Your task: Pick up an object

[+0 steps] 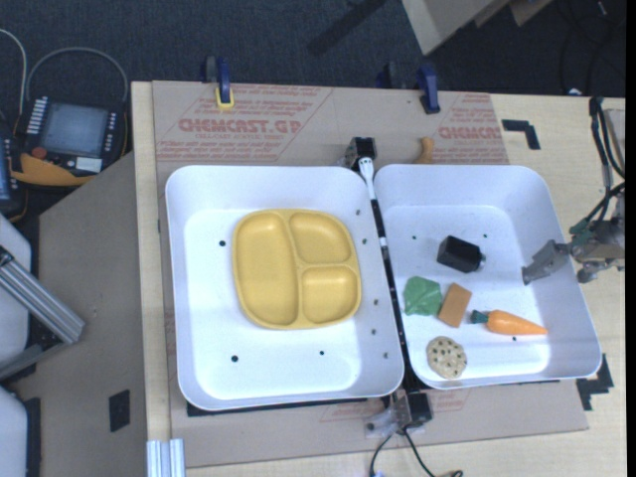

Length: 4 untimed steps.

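Note:
The right bin (517,192) holds a black block (460,254), a green piece (422,296), a tan-orange block (455,305), an orange carrot (513,323) and a round cookie (446,357). My gripper (553,260) reaches in over the bin's right rim, to the right of the black block and above the carrot. It is small in the view and touches none of the objects.
The left bin (199,266) holds a yellow divided plate (295,266). A black divider strip (378,237) runs between the bins. Cables and clamps sit along the bench's far edge, and a pendant (70,132) lies at the far left.

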Available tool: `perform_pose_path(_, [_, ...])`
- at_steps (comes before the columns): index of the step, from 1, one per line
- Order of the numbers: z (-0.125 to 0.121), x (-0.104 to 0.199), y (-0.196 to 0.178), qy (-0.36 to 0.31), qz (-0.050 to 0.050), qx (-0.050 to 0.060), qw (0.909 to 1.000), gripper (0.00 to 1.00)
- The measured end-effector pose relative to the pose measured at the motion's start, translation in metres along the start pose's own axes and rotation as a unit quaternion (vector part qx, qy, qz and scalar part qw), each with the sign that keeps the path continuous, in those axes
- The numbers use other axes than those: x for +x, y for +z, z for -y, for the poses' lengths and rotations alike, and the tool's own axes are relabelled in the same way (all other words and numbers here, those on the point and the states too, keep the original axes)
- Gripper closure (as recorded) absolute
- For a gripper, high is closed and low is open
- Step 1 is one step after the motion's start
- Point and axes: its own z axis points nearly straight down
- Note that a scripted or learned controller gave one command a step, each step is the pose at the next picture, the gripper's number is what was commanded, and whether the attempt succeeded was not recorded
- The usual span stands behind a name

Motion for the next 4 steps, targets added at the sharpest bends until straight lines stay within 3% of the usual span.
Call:
perform_pose_path(1, [-0.003,0.0,-0.006,-0.002,0.002,-0.006,1.0,0.0])
perform_pose_path(3, [-0.009,0.002,0.098,-0.002,0.0,-0.002,1.0,0.0])
perform_pose_path(4, [-0.008,0.003,0.131,-0.002,0.001,-0.003,1.0,0.0])
